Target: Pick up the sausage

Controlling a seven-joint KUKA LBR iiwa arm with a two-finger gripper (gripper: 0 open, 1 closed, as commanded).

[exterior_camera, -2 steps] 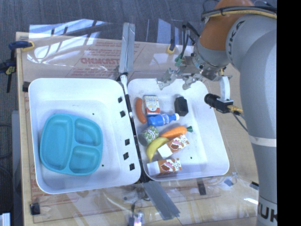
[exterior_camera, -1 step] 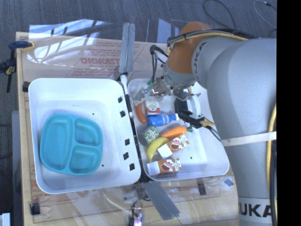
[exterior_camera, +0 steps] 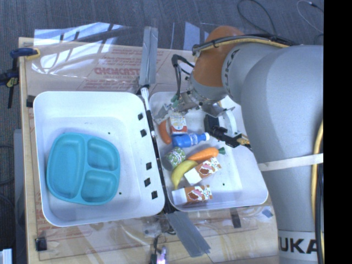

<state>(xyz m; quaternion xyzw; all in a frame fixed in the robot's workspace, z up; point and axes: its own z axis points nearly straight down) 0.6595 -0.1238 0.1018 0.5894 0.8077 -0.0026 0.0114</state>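
A miss or a wrong pick may be expected, since the sausage [exterior_camera: 164, 131] is crowded against the right bin's [exterior_camera: 250, 187] left wall with a carton [exterior_camera: 177, 124] touching it. The left bin [exterior_camera: 82, 111] is seen to hold a blue tray [exterior_camera: 82, 168]. In the right bin lie sausage, carton, bottle [exterior_camera: 188, 139], banana [exterior_camera: 181, 172] and carrot [exterior_camera: 202, 154]. The jaws [exterior_camera: 179, 104] hang over the carton; their state cannot be told

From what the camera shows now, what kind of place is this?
Probably a robot test bench in a lab: a grey arm reaches over two white bins, one with toy food, and cables lie on the floor.
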